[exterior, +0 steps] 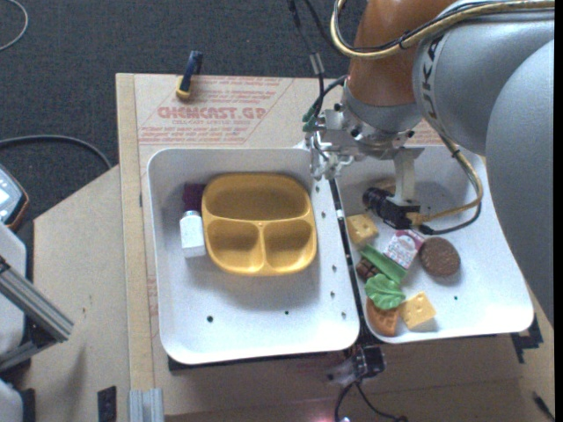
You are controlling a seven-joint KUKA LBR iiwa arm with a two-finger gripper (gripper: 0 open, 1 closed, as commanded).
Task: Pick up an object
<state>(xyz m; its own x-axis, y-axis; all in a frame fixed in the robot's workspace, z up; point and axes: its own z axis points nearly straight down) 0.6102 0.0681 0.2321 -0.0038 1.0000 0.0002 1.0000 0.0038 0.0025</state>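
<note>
Two shallow white bins sit side by side on a desk (106, 262), seen from above at a slant. Nearest the viewer, in the right bin (493, 315), to the right of and nearer than the yellow divided tray (259, 222), lies a cluster of toy foods: an orange piece (381, 321) touching a yellow cheese wedge (419, 310), with a green leaf (384, 288) just beyond them. A little farther, level with the tray's near edge, are a pink-and-white carton (403, 249) and a round brown cookie (439, 257) beside it, then a small yellow cheese block (361, 229) near the divide. The tray itself fills the middle of the left bin (255, 332), with a small white bottle (192, 233) touching its left side and a purple thing (193, 193) just beyond the bottle. Farthest, the grey arm's hand (330, 156) hangs over the divide, just beyond the tray's far right corner, above the bins, not among the objects. Whether the hand is released or clenched cannot be told, and nothing is seen held in it. The step appears to be the approach, with no object yet chosen or lifted. The next move likely calls for descending onto one toy; the cheese block is closest.
</note>
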